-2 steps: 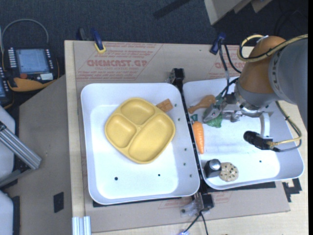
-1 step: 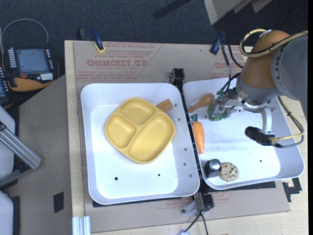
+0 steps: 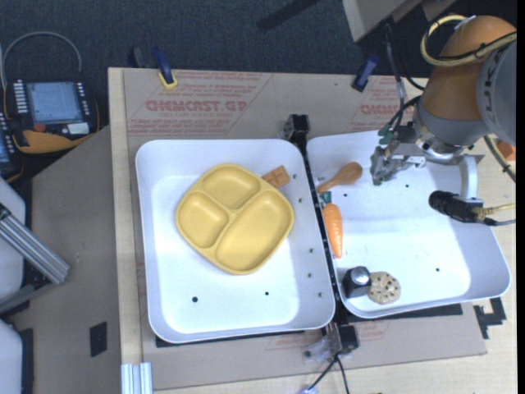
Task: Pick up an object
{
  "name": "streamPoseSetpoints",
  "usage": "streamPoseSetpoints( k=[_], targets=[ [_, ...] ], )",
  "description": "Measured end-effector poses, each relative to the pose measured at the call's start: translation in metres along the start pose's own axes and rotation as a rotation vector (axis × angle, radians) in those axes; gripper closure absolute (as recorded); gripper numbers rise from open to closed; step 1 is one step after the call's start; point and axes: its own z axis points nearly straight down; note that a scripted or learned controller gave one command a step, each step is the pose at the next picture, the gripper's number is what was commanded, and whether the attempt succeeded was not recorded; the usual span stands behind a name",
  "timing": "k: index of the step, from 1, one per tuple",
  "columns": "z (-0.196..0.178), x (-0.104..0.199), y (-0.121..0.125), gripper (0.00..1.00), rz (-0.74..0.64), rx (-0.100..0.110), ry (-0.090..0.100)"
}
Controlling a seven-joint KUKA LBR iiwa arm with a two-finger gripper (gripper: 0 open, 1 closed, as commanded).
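The claw (image 3: 384,169) hangs in the upper middle of the right bin (image 3: 459,253), toward the upper right of the frame, and nothing lies between its fingers; whether it is spread or clenched I cannot tell, the tips being too small and dark against the bin floor.

The nearest candidate is the tan drumstick-shaped toy (image 3: 342,176), just to the left of the claw near the bin's upper left corner, lying at a slant with its thick end toward the claw. The toy carrot (image 3: 331,229) lies lower, along the bin's left wall, pointing down the frame. At the lower left of this bin sit a small black and grey object (image 3: 356,281) and a cookie (image 3: 383,287), touching or nearly so. The left bin (image 3: 164,286) holds a yellow divided plate (image 3: 236,217) with a small brown block (image 3: 276,176) at its upper right edge.

The step in hand looks like lining up over a target, most likely the drumstick. To do it well, I would centre the claw over the narrow middle, turn the fingers across its long axis, and descend straight. The risk is the nearby bin wall: a finger landing on the rim, or a nudge pushing the toy into the corner.
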Motion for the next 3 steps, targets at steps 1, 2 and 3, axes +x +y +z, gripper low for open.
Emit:
streamPoseSetpoints(
  k=[1,2,3],
  targets=[
    [-0.054,0.000,0.002,1.00,0.000,-0.002,0.000],
    [-0.045,0.054,0.004,1.00,-0.003,0.008,0.003],
    [-0.037,0.105,0.005,1.00,-0.003,0.010,0.003]
  ],
)
